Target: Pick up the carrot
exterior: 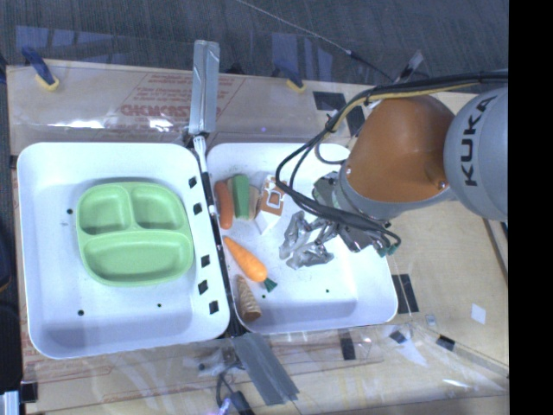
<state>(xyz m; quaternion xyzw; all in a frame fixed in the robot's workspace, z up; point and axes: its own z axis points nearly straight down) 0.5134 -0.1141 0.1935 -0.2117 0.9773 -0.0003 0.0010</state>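
Note:
The carrot (245,261) is orange with a small green top and lies slanted near the left wall of the right bin (367,305). My gripper (304,247) hangs over the middle of that bin, a short way to the right of the carrot and apart from it. Its metal fingers point down and to the left, and nothing shows between them. The orange band of the arm (399,150) looms above and to the right of it.
Near the right bin's back left corner lie an orange and green toy food piece (232,199) and a small white box (270,201). A brown ridged item (248,301) sits at the front left. The left bin (43,232) holds a green divided plate (135,232).

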